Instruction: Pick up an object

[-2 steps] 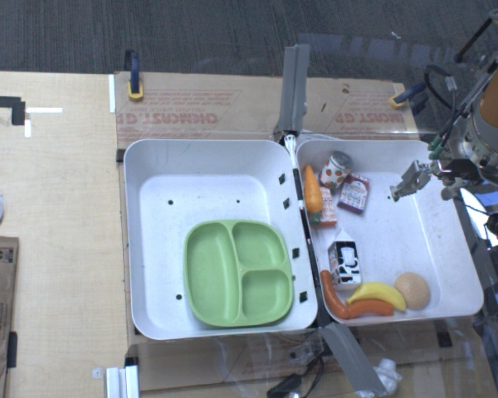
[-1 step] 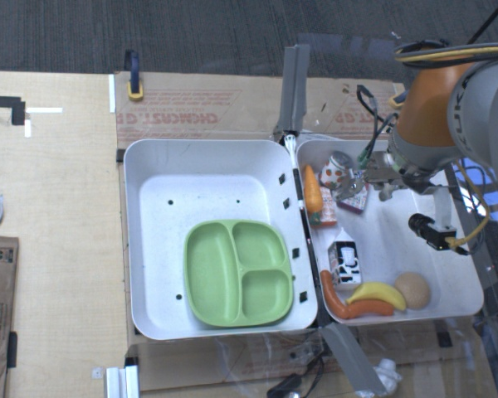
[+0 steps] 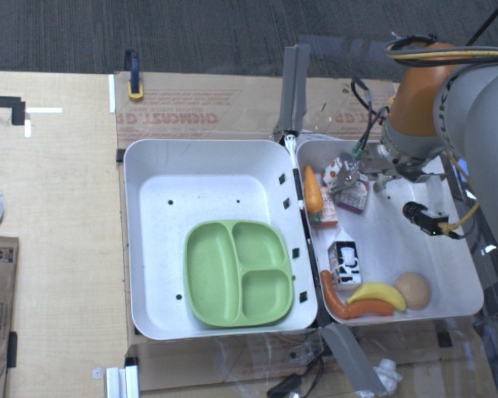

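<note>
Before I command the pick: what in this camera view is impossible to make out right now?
- Gripper: its fingers merge with clutter below; open or shut unclear.
- Crumpled packet under it: blurred, contents unreadable.
- Black-and-white carton: label too small.
- Right bin: far corner covered by the arm.

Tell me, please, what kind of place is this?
Probably a robot lab bench for grasping tests. A robot arm reaches over two white bins; the right bin holds toy food such as a banana, the left a green tray. Clamps and tape sit around the bench.
</note>
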Controlling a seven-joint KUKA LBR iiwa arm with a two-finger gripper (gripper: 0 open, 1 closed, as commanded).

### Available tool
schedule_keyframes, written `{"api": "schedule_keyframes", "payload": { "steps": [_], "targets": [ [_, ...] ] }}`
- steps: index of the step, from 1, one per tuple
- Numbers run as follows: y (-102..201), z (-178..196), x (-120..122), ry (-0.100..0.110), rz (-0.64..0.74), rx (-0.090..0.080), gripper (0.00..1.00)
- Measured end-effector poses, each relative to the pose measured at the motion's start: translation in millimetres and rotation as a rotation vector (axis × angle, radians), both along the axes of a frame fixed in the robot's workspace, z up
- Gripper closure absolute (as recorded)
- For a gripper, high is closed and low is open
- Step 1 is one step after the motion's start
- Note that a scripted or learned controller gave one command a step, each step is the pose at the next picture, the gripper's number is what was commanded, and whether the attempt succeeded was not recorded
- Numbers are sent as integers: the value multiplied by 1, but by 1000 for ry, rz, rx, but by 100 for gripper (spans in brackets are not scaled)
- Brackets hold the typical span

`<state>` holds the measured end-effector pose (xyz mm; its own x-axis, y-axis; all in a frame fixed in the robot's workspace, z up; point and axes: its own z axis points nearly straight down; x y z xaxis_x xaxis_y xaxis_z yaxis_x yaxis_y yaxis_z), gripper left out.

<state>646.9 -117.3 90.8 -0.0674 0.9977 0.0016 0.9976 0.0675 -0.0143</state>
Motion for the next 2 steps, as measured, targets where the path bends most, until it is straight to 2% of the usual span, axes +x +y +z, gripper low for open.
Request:
{"api": "schedule_keyframes", "payload": {
  "steps": [1, 2],
  "targets": [
    [-1, 5, -1, 7, -1, 0, 100],
    [50, 98, -21, -10, -13, -2, 100]
  ]
}}
